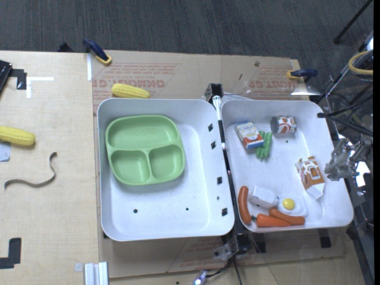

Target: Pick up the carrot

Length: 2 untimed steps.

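Observation:
The carrot [271, 221] is a short orange tapered piece lying along the front wall of the right bin [332, 136]. It touches a red-orange sausage [289, 218], just under a fried egg [289, 205]. The gripper [340, 162] is a grey metal shape over the right rim of that bin, beside an orange-and-white carton [310, 173]. It is well to the right of the carrot and farther back, and nothing shows between it and the carrot.
The right bin also holds a curved sausage [243, 205], a white block [262, 196], a small box [249, 134], a green pod [265, 145] and a can [284, 124]. The left bin [196, 212] holds a green divided plate [144, 149]. Two corn cobs [129, 91] [16, 136] lie on the bench.

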Available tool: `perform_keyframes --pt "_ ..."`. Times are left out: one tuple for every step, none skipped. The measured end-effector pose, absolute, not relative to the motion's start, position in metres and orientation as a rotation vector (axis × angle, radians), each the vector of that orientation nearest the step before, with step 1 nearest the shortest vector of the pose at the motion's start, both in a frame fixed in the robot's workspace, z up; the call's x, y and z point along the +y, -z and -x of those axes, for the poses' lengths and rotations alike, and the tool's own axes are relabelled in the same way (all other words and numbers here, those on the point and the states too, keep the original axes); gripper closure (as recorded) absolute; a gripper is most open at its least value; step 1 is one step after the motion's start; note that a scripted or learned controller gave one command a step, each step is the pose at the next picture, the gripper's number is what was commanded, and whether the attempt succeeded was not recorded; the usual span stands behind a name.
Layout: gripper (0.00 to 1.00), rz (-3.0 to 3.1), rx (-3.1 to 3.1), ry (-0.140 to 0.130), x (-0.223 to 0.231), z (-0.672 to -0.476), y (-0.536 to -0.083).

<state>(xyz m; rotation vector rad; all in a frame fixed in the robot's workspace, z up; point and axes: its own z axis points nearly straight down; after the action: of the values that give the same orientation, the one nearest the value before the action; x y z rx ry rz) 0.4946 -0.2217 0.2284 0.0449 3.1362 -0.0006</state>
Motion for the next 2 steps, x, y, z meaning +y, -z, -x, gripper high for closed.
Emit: perform_keyframes --pt "1.00 -0.307 3.122 0.001 -0.222 -0.479 -0.244" --pt "1.00 -0.862 3.017 0.002 -0.222 -0.479 -0.258"
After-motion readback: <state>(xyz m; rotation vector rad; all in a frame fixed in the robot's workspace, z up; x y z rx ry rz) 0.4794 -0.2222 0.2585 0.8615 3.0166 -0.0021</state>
